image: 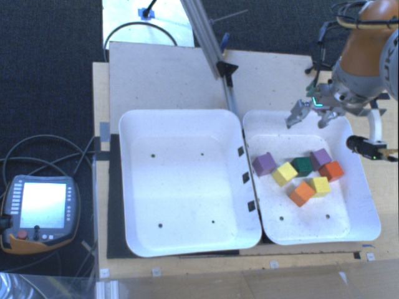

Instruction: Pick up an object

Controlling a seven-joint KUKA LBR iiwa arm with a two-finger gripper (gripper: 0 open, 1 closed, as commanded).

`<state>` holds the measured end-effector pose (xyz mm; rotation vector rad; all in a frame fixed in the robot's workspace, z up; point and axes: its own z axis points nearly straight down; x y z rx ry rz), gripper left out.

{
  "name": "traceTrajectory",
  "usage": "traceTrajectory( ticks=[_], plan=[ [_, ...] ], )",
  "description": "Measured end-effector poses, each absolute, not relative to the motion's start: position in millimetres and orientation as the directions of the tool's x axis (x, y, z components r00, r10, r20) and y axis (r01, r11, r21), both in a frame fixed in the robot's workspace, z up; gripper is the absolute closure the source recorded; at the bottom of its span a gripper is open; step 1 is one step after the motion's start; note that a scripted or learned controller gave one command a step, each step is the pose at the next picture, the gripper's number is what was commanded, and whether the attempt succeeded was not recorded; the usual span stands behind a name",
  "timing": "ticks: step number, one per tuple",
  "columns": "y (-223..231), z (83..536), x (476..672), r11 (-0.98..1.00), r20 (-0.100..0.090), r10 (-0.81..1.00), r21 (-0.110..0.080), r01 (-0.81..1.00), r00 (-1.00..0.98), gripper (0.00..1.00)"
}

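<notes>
A pale tabletop (162, 73) seen from above at a slant carries two shallow white bins side by side, with dark carpet around it and a handheld control pendant (38, 213) with a lit screen lying on the floor at the far left. The left bin (181, 179) is the larger shape in view and shows bare white floor. The right bin (312, 220) holds all the candidates for picking: seven small blocks clustered in its middle. From the upper right a grey arm with an orange band (368, 42) reaches in, and its jaws (312, 114) hang above the back edge of the right bin, spread open with nothing between them, well apart from the blocks below. Among the blocks, a purple block (264, 163) sits at the left of the cluster with clear floor on its left and back sides; just beside it is a yellow block (285, 172), then a green block (303, 165), a second purple block (321, 157) and a red-orange block (332, 170) packed close together, with an orange block (302, 193) and a smaller yellow block (320, 185) touching in front. The step in hand looks like choosing a target and descending. The left purple block seems the safest choice, since the open fingers could pass either side of it without nudging a neighbour; the crowded blocks on the right risk a finger landing on top of one. Centre over it, align the fingers with its flat faces, then go straight down before closing
</notes>
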<state>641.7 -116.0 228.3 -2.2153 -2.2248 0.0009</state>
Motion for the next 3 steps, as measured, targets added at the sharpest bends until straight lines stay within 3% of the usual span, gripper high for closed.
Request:
traceTrajectory(
  ticks=[1,3],
  plan=[
    [-116,231,642.4,0.005,0.000,1.000,0.002,1.000,-0.005,0.00],
    [-123,108,635.7,0.002,0.000,1.000,-0.004,1.000,-0.002,0.00]
  ],
)
